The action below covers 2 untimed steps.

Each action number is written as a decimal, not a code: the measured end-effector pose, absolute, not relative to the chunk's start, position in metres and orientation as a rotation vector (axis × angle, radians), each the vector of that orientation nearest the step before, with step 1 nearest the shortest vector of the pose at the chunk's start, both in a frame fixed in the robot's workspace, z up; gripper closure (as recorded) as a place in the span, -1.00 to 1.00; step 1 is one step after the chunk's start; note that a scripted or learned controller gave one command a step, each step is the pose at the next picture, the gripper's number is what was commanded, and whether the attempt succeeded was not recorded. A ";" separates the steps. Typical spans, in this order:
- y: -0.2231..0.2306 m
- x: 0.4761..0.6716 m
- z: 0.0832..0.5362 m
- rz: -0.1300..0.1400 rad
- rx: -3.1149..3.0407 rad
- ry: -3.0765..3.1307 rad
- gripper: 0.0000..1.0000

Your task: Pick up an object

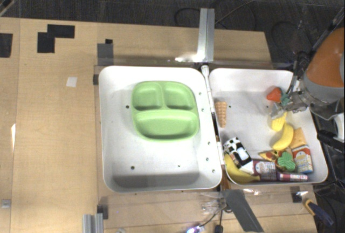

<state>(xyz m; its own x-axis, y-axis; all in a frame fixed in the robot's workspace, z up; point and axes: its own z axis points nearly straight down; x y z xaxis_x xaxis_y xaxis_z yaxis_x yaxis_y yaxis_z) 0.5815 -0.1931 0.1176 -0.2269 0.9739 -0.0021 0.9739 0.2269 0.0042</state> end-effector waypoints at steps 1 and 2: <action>-0.205 0.602 0.157 0.005 1.932 2.467 1.00; -0.205 0.602 0.157 0.005 1.932 2.468 -1.00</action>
<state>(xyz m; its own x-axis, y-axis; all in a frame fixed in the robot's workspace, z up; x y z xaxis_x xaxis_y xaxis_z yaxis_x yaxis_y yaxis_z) 0.6021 -0.2045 0.1566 -0.2403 0.9707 -0.0037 0.9707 0.2403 0.0069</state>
